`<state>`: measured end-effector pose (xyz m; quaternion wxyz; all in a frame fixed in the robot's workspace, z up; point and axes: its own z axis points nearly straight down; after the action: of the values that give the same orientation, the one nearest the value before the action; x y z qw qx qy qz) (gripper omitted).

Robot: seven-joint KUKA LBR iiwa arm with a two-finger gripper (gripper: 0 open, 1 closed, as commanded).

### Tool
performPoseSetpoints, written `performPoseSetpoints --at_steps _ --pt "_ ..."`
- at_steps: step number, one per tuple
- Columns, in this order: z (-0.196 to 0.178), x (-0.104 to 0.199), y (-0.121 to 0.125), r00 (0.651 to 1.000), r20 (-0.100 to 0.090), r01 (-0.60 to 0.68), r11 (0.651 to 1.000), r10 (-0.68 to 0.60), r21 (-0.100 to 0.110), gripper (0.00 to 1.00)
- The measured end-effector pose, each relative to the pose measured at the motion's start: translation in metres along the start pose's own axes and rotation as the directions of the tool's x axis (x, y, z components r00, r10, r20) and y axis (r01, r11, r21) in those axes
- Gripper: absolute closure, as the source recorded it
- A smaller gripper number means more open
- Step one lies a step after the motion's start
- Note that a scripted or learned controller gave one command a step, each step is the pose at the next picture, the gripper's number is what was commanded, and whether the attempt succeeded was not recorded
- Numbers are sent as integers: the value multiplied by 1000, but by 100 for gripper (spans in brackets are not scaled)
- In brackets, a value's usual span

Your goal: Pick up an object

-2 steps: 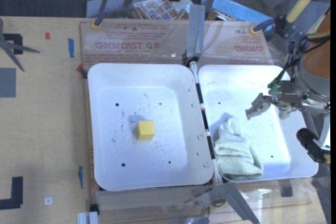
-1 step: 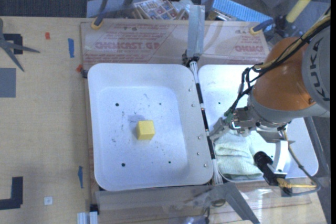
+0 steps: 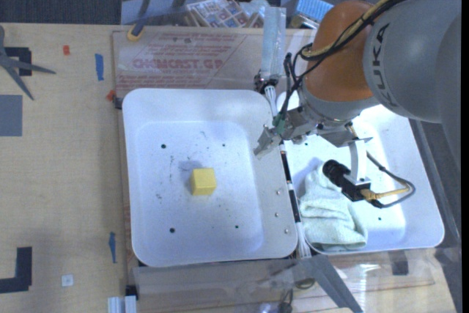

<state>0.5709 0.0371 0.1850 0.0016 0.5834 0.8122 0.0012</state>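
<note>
The arm point(image 3: 418, 48) is a thick grey tube with rounded joints, lettered "KUKA" in dark capitals on its side. A broad orange band point(image 3: 341, 55) rings it above the wrist. Black and yellow cables point(image 3: 344, 26) loop over the band, and thin wires trail from the wrist to a small black fitting point(image 3: 341, 176)

The grey arm point(image 3: 418, 48) bears part of "KUKA", and red lettering on the cardboard sheet point(image 3: 183, 62) is too faint to read.

I count two white bins point(image 3: 146, 231), one yellow block point(image 3: 204, 181) mid left bin, one white cloth point(image 3: 330, 210) at the right bin's near-left corner.
</note>
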Motion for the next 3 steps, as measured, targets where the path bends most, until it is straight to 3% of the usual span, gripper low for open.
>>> performPoseSetpoints --at_steps 1,2,3 --pt "-1 -55 83 998 0 57 998 -57 0 0" --pt "-1 -55 83 998 1 57 998 -57 0 0" --pt "53 -19 82 998 18 55 998 -55 2 0"
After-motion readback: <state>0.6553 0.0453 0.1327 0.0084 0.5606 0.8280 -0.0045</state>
